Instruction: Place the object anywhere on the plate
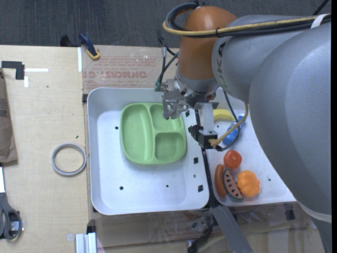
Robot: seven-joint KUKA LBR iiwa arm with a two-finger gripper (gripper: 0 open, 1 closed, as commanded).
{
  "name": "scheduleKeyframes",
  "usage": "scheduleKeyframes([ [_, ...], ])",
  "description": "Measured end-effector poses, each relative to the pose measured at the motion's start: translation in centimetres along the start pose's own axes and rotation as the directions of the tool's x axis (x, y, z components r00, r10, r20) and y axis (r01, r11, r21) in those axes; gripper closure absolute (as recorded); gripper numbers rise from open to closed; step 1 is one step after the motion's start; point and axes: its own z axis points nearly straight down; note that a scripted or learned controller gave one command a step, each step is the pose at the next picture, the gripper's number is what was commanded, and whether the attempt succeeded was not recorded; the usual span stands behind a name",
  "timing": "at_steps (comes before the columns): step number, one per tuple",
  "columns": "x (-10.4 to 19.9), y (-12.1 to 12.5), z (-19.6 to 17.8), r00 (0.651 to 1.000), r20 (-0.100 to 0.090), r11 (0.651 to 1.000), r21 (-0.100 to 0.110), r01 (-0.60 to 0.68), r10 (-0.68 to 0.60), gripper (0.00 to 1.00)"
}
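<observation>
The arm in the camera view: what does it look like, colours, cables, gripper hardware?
The arm is bulky, smooth and light grey, with a rounded orange band above the wrist. A black cable and a yellowish one loop over the orange part and run back along the grey link. Below sits a grey metal wrist block carrying the gripper, small and metallic.

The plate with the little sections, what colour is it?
The plate is light green, seen clearly in the camera view, lying in the left white bin.
</observation>
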Motion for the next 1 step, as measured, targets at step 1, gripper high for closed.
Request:
scheduleKeyframes([
  [1, 2.41, 0.06, 7.67, 1.0, -0.003, 1.0, -0.021, -0.002, 0.002, 1.0],
])
